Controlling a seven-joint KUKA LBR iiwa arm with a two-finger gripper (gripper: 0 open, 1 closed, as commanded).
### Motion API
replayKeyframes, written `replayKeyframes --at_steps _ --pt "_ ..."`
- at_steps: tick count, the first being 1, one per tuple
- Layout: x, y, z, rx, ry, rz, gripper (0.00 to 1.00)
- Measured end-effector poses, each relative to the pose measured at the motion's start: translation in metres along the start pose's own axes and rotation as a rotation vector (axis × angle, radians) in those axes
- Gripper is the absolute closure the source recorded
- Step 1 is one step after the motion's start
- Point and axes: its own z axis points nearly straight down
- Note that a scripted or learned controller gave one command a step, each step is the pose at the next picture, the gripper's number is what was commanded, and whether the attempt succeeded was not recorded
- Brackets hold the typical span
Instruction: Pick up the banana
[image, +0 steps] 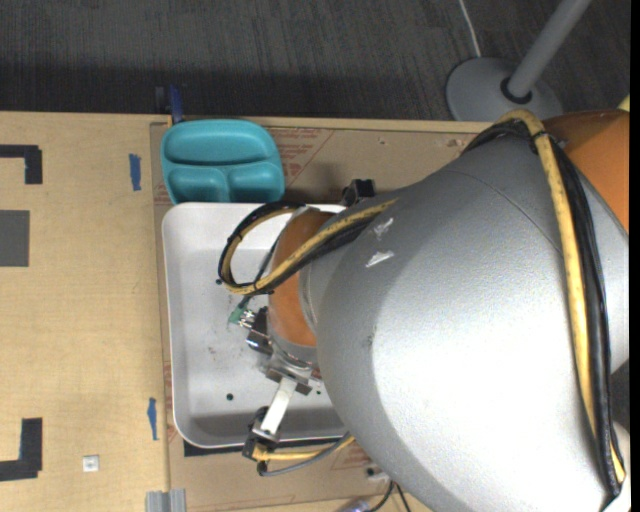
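Grey arm (470, 310) covers white bin (195, 300).

Count of things on the bench

One white bin (195, 330) is in sight, one teal tray (222, 160) with three hollows lies just beyond its far rim, one grey arm (470, 320) with one orange band (290, 290) reaches over the bin, and one black-and-yellow cable (250, 245) loops from the arm.

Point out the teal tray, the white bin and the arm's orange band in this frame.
Teal tray (221, 158), camera view: on the wall between its compartments.
White bin (190, 300), camera view: on its bare floor, left part.
Orange band (292, 300), camera view: on its exposed left side.
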Motion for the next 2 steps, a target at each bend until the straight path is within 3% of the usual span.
replayKeyframes --at_steps 1,2 --pt "0.0170 -0.0089 0.0004 -0.002 -0.003 0.157 1.00" --pt "0.0199 -0.0092 -0.0008 -0.002 0.005 0.643 1.00"
